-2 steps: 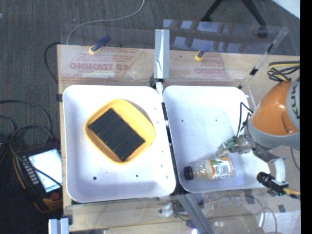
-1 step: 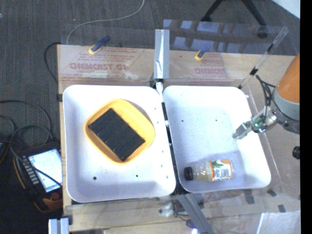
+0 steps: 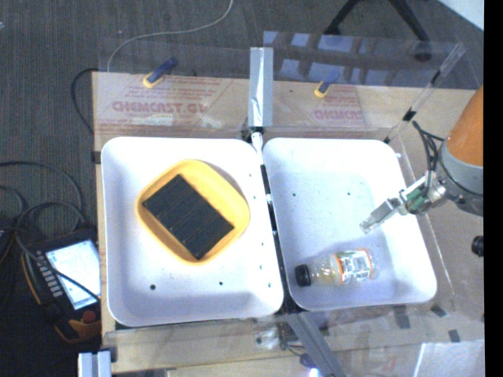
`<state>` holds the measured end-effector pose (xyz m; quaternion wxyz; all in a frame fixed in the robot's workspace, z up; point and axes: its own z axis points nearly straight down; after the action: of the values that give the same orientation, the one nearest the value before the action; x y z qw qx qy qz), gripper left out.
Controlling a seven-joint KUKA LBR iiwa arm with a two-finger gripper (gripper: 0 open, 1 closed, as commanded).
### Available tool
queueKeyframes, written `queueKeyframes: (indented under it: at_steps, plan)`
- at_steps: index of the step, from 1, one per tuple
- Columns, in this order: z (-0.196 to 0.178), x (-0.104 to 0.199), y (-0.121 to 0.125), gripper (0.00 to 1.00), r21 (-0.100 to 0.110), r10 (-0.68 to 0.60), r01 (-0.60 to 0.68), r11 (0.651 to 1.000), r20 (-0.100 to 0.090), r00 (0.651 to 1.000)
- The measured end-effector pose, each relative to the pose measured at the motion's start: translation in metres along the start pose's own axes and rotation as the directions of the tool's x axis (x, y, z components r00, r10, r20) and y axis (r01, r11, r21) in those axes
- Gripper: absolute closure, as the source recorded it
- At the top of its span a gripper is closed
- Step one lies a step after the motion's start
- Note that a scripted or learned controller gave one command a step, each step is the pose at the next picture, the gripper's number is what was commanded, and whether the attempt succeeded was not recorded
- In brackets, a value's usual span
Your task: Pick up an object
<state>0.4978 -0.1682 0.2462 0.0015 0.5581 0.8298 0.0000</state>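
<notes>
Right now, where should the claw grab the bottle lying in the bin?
Probably around its middle, over the label. The bottle lies on its side in the right bin, black cap pointing left, so the claw could come straight down from above, pinching across the narrow width. The rounded body may roll otherwise.

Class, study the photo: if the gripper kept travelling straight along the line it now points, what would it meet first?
The gripper points down-left, so it would probably meet the bare floor of the right bin first, passing above the bottle; depth is unclear from one view.
</notes>
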Motion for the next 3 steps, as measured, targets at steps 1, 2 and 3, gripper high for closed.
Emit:
queueKeyframes:
  at_steps: [1,2,3]
  plan:
    - [0.152,0.037,0.002,0.00,-0.004,-0.061,0.061,0.998,0.002,0.998]
    - [0.141,0.019,-0.007,0.00,0.004,0.247,-0.247,0.969,-0.002,0.969]
    - [0.154,0.019,-0.005,0.00,-0.005,0.258,-0.258,0.966,0.002,0.966]
